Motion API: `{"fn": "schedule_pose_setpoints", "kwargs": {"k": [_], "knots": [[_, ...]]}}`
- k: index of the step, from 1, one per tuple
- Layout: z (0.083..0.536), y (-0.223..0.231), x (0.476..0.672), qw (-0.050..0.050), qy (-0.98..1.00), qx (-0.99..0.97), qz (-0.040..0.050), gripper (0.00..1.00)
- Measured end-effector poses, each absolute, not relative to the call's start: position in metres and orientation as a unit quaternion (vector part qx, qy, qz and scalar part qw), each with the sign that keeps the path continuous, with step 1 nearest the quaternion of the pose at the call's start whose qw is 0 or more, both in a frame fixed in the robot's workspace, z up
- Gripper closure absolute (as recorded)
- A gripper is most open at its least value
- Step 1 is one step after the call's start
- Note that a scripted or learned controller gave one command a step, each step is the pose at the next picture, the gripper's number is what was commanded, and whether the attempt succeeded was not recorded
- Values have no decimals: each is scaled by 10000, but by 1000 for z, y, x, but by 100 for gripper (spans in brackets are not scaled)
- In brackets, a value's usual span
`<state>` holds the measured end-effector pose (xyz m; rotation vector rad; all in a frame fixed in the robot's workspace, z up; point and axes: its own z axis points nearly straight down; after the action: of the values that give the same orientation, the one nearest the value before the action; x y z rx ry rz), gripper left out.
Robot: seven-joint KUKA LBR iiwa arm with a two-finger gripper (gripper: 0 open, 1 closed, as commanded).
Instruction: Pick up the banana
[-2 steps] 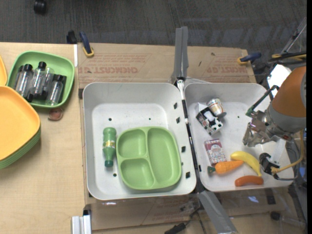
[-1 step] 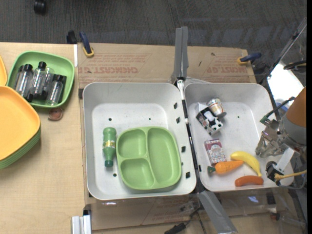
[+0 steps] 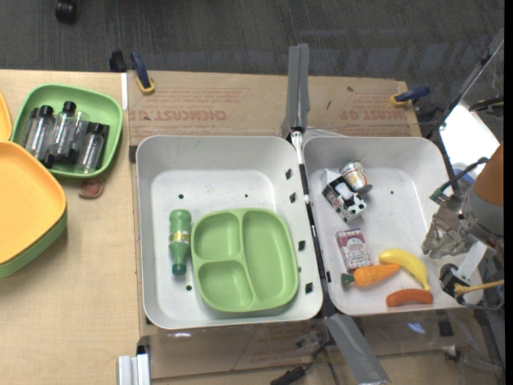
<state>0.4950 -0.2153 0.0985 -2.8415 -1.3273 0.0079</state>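
The yellow banana (image 3: 406, 265) lies in the right bin (image 3: 393, 155), near its front right corner, curving down to the right. My gripper (image 3: 446, 237) hangs over the right rim of that bin, a short way right of the banana and slightly above it. Nothing shows in its grasp. The grey arm with its orange band (image 3: 490, 184) comes in from the right edge.
Beside the banana lie an orange carrot (image 3: 375, 275), a second orange vegetable (image 3: 409, 297), a small pink box (image 3: 353, 249) and a black-and-white can (image 3: 346, 191). The left bin holds a green divided plate (image 3: 240, 259) and a green bottle (image 3: 179, 241).
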Motion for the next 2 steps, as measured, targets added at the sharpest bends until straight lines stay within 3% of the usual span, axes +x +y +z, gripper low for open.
{"fn": "schedule_pose_setpoints", "kwargs": {"k": [1, 2], "knots": [[91, -188, 499, 13, -4456, -8952, 12, 100], [99, -189, 498, 19, -4449, -8956, 21, 100]]}}
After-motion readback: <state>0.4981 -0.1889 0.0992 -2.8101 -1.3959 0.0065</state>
